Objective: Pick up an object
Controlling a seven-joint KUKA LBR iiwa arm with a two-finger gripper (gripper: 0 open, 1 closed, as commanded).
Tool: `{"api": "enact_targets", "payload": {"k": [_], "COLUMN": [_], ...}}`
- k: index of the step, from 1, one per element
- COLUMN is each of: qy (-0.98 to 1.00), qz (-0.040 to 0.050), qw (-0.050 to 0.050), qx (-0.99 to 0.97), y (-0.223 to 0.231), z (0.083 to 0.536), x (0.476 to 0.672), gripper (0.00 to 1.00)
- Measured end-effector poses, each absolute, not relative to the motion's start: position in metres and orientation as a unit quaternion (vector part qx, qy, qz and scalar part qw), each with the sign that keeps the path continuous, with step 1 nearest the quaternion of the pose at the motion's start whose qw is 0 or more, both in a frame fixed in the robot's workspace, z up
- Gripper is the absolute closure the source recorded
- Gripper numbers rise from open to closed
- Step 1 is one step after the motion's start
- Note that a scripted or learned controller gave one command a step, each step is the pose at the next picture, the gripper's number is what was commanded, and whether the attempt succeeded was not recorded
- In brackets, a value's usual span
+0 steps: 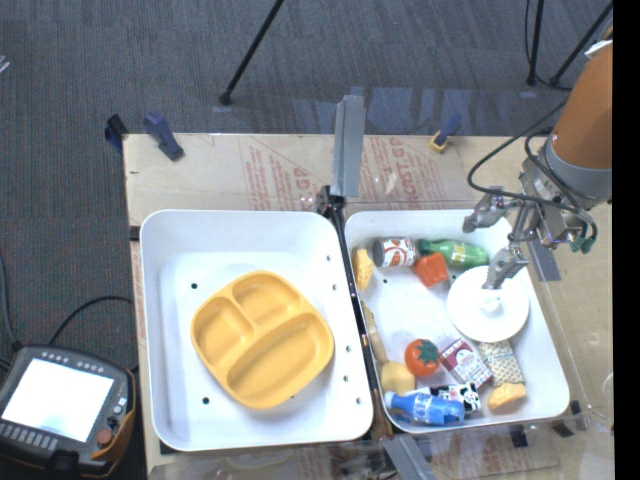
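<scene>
Crowded into the near end of the right bin (415, 313): blue bottle (430, 406), tomato (422, 356). Farther in, white plate (488, 310), directly under the gripper (505, 260); opening impossible to tell, nothing seen held. Best lowered squarely onto the plate's rim. Beyond: plywood bench (250, 173), grey carpet (150, 48), tripod leg (258, 38).

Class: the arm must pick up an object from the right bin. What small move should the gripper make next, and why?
Probably lower straight down. The gripper hangs over the white plate in the right bin, with nothing seen between its fingers, so a short descent would bring it to the plate.
</scene>
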State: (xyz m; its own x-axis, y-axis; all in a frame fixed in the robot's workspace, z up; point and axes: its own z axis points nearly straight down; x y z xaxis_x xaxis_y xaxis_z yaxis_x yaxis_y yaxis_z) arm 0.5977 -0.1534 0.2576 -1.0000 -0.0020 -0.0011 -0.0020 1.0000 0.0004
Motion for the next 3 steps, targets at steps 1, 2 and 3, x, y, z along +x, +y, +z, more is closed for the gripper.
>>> {"api": "enact_targets", "payload": {"k": [1, 2, 3], "qy": [0.999, 0.998, 0.993], "qz": [0.0029, -0.0018, 0.0006], "qw": [-0.007, -0.016, -0.01], "qx": [-0.045, 0.058, 0.121], "y": [-0.127, -0.091, -0.089], "z": [0.107, 0.084, 0.084], "x": [0.587, 0.637, 0.625], "gripper": [0.0, 0.0, 0.0]}}
